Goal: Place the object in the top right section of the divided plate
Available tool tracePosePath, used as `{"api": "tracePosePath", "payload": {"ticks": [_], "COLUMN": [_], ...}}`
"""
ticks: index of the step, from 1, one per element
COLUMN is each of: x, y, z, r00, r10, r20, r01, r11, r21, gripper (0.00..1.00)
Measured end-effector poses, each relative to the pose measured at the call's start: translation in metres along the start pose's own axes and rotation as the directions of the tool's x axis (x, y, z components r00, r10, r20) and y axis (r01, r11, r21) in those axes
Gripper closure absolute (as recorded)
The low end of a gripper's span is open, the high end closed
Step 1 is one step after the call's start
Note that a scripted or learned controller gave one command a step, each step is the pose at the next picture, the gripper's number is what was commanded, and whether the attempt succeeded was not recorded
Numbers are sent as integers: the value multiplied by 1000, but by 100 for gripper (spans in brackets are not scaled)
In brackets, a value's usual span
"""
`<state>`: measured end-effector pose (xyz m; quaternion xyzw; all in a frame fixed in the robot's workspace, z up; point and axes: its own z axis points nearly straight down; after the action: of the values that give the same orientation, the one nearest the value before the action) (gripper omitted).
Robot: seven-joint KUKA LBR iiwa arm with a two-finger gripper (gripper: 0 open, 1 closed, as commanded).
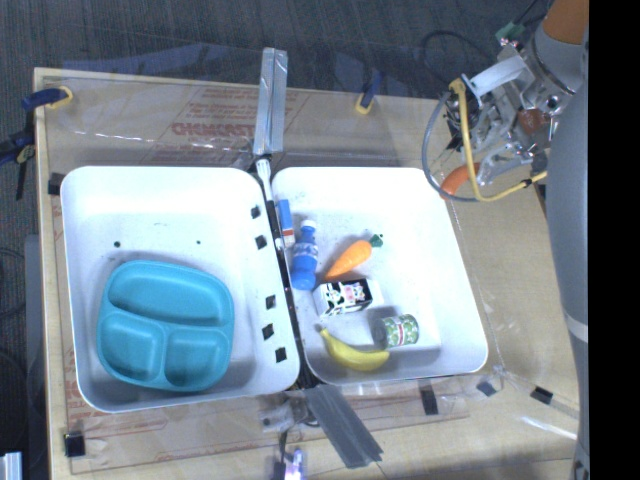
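Pale wood makes up the counter [400, 128], which carries two white bins side by side. Inside the left bin [150, 208] lies the blue divided plate [165, 323], near its front corner. Scattered across the right bin [440, 268] are a banana [353, 353], a carrot [348, 258], a blue bottle [303, 258], a small black-and-white carton [345, 295] and a green can [400, 330]. Beyond that bin's far right corner hangs the pincer [480, 173], with something orange [455, 179] at its tip; whether it is clenched or released I cannot tell.
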<state>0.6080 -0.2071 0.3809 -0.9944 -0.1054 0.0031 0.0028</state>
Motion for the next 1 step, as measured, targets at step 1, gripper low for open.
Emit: {"api": "tracePosePath", "payload": {"ticks": [1], "x": [2], "y": [-3], "z": [-10], "r00": [1000], "r10": [-12], "r20": [6], "r01": [12], "r11": [1000], "r21": [4], "gripper": [100]}}
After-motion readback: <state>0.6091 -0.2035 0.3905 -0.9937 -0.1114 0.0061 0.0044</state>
